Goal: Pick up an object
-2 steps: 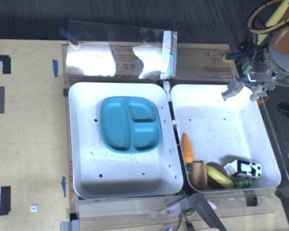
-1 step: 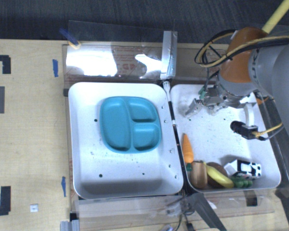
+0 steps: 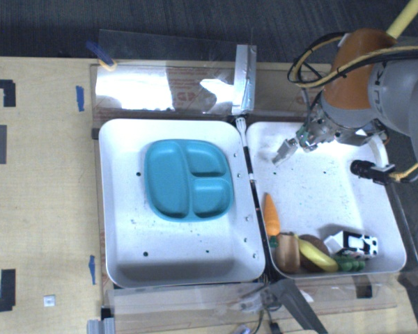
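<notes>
Along the near edge of my right bin [image 3: 376,186] lie a carrot [image 3: 271,215], a banana [image 3: 316,255] and other small objects. Farther back, my claw [image 3: 287,149] hangs over bare floor, touching nothing; I cannot tell its opening. My arm [image 3: 376,82] slants in from the right.

The arm is reaching in over the right bin [image 3: 376,214], its gripper [image 3: 287,149] hovering above the bin's bare upper left corner. A carrot [image 3: 271,214], a banana [image 3: 316,255] and a black-and-white toy [image 3: 355,243] are lying along the near edge. A blue divided plate [image 3: 189,179] is sitting in the left bin [image 3: 118,207].
</notes>
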Controlling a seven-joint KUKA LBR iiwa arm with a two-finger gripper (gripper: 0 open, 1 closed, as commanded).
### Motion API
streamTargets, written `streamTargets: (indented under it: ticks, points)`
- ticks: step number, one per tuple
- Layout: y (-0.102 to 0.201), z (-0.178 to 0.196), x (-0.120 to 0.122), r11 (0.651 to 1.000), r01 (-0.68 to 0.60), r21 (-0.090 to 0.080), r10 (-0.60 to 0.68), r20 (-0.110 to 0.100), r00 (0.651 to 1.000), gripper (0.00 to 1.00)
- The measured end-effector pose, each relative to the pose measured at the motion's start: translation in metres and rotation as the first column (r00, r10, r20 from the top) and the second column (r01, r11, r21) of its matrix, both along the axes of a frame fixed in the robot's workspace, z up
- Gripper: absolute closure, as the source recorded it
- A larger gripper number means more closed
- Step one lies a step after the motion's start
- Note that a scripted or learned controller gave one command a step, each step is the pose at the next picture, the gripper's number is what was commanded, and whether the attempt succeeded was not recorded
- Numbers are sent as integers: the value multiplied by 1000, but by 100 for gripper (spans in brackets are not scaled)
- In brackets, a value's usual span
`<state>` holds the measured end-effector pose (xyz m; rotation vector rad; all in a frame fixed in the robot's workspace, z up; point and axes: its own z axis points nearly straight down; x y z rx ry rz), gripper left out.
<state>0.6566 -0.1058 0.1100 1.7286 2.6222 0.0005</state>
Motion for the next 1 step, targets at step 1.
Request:
streamTargets:
  ticks: [1]
  points:
    - [-17,-24,-17,997,79,3,-79,2,997,0]
